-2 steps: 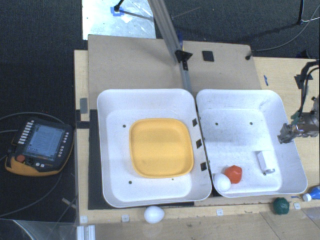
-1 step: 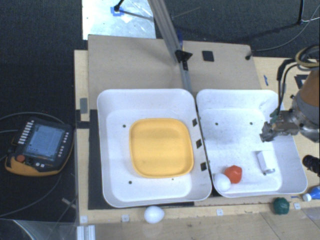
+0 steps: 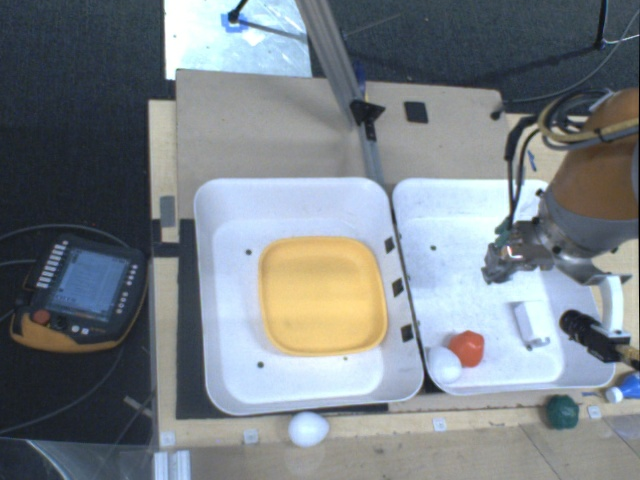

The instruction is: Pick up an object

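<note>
Pincer point(image 3: 500, 265) above right bin point(image 3: 440, 208) floor; open or clenched, cannot tell.

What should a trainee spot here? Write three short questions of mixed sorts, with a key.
1. The gripper hangs over which one? A) left bin B) right bin
2. True or false: the yellow plate lies in the right bin.
3. Fill in: beside the red object sits a white ____.
Key: 1 B; 2 false; 3 ball.
</note>
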Controlling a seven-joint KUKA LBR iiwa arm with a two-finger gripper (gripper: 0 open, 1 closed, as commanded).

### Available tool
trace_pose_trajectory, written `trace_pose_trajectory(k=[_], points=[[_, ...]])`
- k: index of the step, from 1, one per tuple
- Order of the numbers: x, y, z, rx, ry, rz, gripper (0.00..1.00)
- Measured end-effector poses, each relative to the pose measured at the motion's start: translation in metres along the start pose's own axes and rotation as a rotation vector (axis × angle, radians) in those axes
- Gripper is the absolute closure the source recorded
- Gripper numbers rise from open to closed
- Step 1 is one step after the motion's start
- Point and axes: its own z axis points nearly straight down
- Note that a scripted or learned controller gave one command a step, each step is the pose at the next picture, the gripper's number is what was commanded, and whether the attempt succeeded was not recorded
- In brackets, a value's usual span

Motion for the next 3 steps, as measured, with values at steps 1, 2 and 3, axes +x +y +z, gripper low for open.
trace_pose_trajectory(k=[1, 2, 3], points=[[0.049, 0.011, 0.007, 0.000, 0.000, 0.000, 1.00], [0.095, 0.018, -0.005, -0.001, 0.000, 0.000, 1.00], [0.157, 0.020, -0.006, 0.000, 0.001, -0.001, 1.00]])
